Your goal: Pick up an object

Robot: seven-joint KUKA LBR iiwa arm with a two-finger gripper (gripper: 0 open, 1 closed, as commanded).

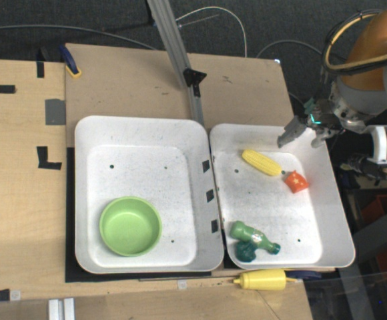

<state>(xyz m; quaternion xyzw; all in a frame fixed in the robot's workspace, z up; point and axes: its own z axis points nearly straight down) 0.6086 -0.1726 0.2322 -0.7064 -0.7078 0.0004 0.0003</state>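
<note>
We find the gripper (307,133) at the 1 o'clock corner of the right bin (327,199), hanging over the rim with its two fingers spread apart and nothing between them. We judge this to be the approach step: no grasp is made yet, and no object is lifted. The candidates lie in the right bin. The corn (261,163) rests at about 12 o'clock in that bin, tilted with one end toward 10 o'clock and the other toward 4 o'clock. The orange piece (296,181) lies just beside the corn's 4 o'clock end; we cannot tell whether the two touch. The green bottle (253,238) lies on its side at 6 o'clock, near the lower wall. The left bin (87,179) holds a green bowl (131,226) at its 7 o'clock corner, upright with its mouth up. A yellow bottle (262,280) lies on the bench outside the right bin, at 6 o'clock below its rim. We judge the corn to be the nearest target, since it lies toward 8 o'clock from the gripper and close by. The next move calls for travel toward 8 o'clock, alignment of the fingers across the corn's narrow width, then descent and closure. We note one risk: the orange piece sits close enough that a finger may strike it during descent.
</note>
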